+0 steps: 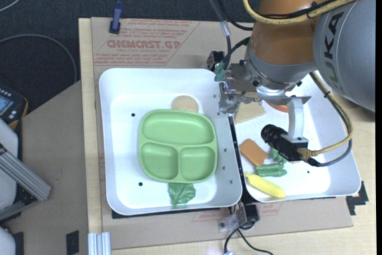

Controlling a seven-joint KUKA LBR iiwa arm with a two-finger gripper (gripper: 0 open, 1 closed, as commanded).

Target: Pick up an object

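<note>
The approach is judged in hand: the pincer (228, 100) is poised over the wall between the left bin (110, 128) and the right bin (334, 182) (released or clenched cannot be told). Next, a descent onto the tan slice (250, 111) just beside it, in the right bin, is called for. One green divided plate (176, 146), one banana (265, 186) and one orange block (253, 152) are counted.

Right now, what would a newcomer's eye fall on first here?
The big grey arm with its orange band looms over the right bin. Next, the green divided tray sits in the middle of the left bin. A yellow banana lies near the right bin's front edge.
</note>
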